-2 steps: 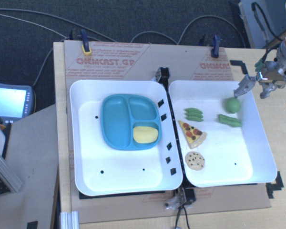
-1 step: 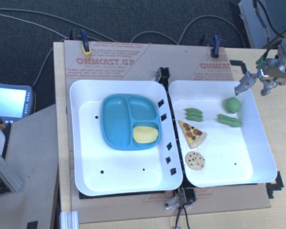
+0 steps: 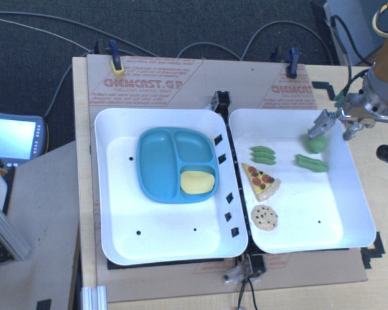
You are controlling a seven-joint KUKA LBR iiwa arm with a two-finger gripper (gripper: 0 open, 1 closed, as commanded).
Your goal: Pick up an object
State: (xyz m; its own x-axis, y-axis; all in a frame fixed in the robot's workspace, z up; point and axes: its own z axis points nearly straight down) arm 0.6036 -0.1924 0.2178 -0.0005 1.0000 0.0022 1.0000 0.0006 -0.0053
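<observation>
This is a robotics lab or test cell. Left of the gripper (image 3: 336, 126), two white bins (image 3: 116, 237) sit on a board (image 3: 181, 79) held by blue clamps (image 3: 116, 62) beyond them. Cables (image 3: 45, 21) trail across dark carpet behind, and a teach pendant (image 3: 14, 137) with a lit screen lies far to its left.

Arm (image 3: 381, 89) cut off by right edge; green item (image 3: 316, 143) partly hidden behind jaws.
</observation>
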